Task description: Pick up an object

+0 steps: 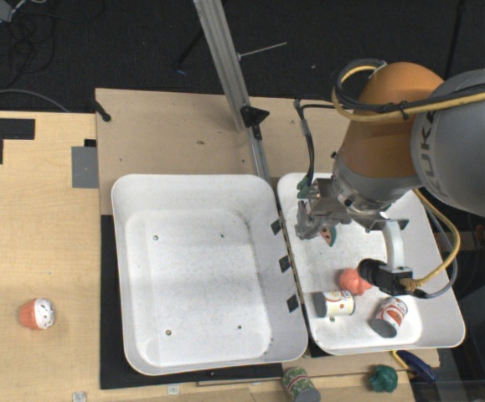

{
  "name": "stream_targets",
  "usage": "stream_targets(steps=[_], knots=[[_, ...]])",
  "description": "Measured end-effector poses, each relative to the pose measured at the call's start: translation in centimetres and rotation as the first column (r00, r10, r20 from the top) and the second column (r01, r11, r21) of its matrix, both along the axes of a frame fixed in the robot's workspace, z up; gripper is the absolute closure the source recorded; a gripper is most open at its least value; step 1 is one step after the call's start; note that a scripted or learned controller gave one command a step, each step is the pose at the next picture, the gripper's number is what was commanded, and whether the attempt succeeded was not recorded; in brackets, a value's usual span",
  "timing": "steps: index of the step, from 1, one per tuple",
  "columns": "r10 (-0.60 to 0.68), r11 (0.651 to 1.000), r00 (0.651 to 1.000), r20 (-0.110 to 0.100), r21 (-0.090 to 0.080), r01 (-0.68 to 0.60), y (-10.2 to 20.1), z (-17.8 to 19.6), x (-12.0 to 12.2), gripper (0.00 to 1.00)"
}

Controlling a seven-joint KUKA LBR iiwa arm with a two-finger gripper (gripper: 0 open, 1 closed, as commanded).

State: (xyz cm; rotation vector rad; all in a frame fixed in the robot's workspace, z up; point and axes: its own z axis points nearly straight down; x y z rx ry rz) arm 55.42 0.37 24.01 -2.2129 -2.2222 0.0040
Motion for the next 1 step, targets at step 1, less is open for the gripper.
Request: stream_targets(steps=[1], knots=[[0.001,1.0,1.0,-0.001,0.0,-0.001,5.92,-0.6,-1.94,1.0]])
